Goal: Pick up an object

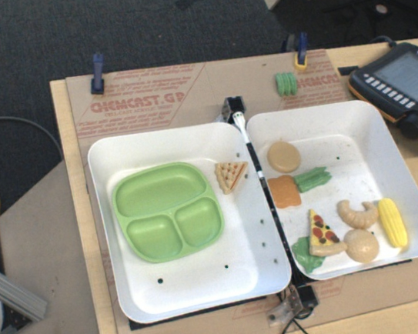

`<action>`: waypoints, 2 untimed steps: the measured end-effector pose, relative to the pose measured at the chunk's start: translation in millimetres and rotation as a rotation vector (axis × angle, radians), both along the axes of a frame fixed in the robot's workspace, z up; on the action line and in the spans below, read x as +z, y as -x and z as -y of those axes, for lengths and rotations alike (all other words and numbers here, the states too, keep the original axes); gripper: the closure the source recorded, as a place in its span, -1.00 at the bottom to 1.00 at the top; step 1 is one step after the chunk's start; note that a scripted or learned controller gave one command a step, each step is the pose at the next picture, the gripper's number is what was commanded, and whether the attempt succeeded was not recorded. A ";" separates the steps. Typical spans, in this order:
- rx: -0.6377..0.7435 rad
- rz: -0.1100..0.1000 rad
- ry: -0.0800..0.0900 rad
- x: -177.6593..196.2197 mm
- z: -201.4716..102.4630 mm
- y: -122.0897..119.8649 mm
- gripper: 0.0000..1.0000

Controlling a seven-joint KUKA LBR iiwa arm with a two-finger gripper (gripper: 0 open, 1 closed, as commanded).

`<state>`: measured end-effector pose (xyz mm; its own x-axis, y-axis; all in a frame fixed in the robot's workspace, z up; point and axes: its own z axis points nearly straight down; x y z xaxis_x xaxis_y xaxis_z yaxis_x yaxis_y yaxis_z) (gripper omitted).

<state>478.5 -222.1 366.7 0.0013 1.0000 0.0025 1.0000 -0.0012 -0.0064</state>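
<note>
Toy foods crowd the right bin at lower right, ready for picking, beside the green tray; jaws' state cannot be told.

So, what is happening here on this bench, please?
Nothing is being handled at this moment. The left bin holds a green divided tray and a waffle piece. The right bin holds toy food: a pizza slice, a corn cob, a croissant, a round bun and others. Picking has not started.
</note>
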 end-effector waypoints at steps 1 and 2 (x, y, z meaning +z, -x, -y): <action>0.007 0.027 0.008 149.6 -47.1 -1.9 1.00; -0.004 -0.001 0.002 56.7 4.4 0.2 1.00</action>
<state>478.3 -226.5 423.4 0.0055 1.0000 0.0007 1.0000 -0.0054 -0.0073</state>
